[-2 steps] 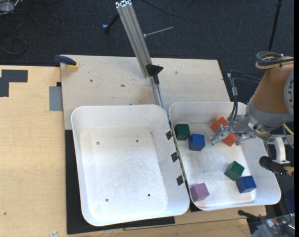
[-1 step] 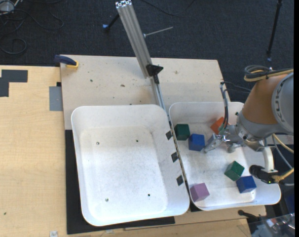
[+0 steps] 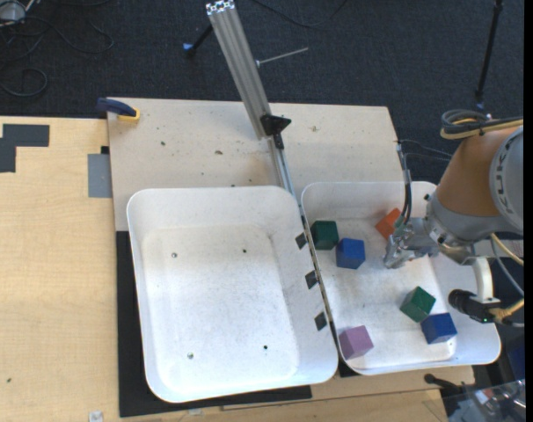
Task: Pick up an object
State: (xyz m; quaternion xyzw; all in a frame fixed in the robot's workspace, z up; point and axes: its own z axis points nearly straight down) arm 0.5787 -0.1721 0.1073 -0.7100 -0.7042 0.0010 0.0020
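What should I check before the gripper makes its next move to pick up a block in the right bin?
1. Gripper is over the right bin: ok.
2. Block already held: cannot tell.
3. Nearest target: orange block lies just beside the gripper, partly hidden by it: ok.
4. Blue block and dark green block touch each other, which could make a grasp harder: not ok.
5. Purple block sits against the bin's left wall: not ok.
6. Second green block and second blue block are close together: not ok.
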